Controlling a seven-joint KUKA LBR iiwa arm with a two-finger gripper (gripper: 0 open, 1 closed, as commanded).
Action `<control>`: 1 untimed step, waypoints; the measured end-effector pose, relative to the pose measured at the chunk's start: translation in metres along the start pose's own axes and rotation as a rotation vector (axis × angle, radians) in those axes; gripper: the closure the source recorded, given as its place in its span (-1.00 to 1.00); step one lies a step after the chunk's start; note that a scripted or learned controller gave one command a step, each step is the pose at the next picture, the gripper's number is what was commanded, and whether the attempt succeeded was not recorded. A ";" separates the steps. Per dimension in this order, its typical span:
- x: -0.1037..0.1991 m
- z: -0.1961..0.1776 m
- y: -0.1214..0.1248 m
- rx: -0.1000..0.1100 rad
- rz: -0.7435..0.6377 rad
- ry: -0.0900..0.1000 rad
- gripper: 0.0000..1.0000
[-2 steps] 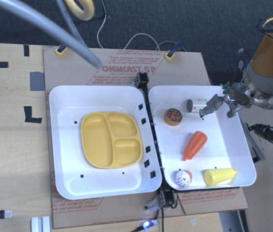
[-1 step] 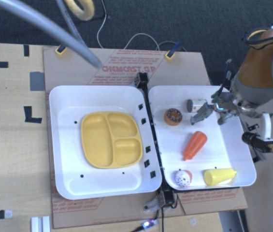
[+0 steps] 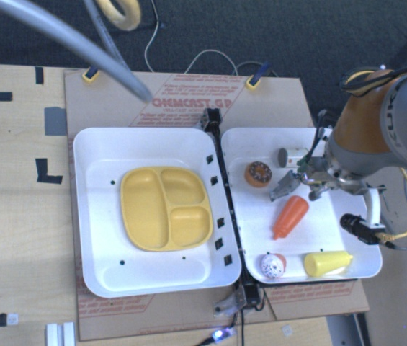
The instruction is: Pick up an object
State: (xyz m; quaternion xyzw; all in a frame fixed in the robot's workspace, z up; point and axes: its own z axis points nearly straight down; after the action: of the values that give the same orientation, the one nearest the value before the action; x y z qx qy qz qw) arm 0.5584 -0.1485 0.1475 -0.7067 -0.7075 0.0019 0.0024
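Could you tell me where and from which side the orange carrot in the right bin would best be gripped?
Probably across its thick middle, coming straight down from above. The orange carrot lies flat and slanted on the right bin floor, tapering toward its lower end, so the jaws should close across its width. The doughnut and gripper sit just above it.

This looks like a robotics lab, not a home or kitchen. The counter (image 3: 16,215) is light wood w/ black tape marks on it. A cardboard sheet (image 3: 189,99) w/ red print lies under two white bins (image 3: 88,157), held by small clamps at the far edge. Thin cables (image 3: 203,56) run over a dark carpet floor (image 3: 297,20). A grey and orange industrial arm (image 3: 376,128) reaches in from the right side.
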 end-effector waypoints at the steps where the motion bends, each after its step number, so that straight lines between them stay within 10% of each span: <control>1: -0.001 0.045 0.004 0.000 0.000 -0.001 -1.00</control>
State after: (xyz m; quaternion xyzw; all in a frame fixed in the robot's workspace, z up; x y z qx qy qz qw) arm 0.5618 -0.1492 0.1026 -0.7067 -0.7075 0.0019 0.0020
